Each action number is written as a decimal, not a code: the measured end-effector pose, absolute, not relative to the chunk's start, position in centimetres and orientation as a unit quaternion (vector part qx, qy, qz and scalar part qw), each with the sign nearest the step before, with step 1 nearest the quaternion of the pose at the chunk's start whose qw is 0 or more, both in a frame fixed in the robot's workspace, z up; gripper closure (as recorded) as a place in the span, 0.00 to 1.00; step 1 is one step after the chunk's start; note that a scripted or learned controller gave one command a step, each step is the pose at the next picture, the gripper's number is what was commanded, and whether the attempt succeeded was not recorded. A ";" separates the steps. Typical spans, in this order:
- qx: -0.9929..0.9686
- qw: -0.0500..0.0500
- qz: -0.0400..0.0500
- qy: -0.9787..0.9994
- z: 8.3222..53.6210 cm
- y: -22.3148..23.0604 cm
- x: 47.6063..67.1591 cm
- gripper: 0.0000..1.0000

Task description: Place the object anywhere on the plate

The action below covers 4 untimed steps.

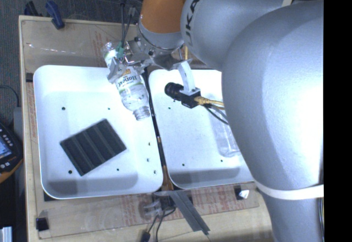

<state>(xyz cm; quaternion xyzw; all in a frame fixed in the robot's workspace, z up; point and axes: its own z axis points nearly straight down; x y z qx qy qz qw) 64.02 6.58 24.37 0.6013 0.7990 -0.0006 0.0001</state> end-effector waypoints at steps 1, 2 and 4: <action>0.635 0.001 0.000 0.772 24.0 5.4 65.6 1.00; 0.656 0.000 -0.001 0.755 23.7 5.5 65.6 1.00; 0.684 0.000 -0.001 0.730 25.9 5.1 65.6 1.00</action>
